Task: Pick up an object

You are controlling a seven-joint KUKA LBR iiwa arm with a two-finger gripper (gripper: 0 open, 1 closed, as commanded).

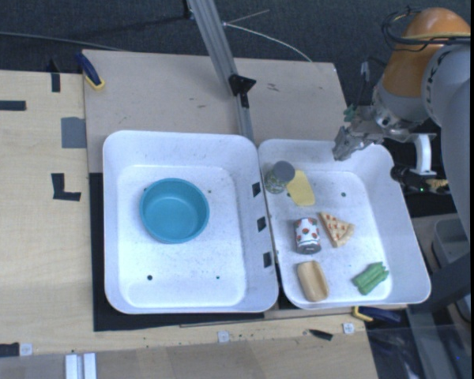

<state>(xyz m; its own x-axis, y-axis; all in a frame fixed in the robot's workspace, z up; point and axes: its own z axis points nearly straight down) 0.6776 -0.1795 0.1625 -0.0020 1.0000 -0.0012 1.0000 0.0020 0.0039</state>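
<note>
The gripper [346,150] hovers over the back right corner of the right bin [403,235], up by its rim, and nothing sits between its fingers (whether they are spread or closed, I cannot tell from this angle). The things to pick lie below and left of it: a grey can [280,175] touching a yellow piece [301,188] nearest, then a red-and-white can [306,234] just beside a pizza slice [336,229], and near the front wall a bread roll [312,280] and a green piece [370,277]. Over in the left bin [126,212], well apart, sits a blue bowl [174,210]. The arm's far side is cut off at the right.
</note>
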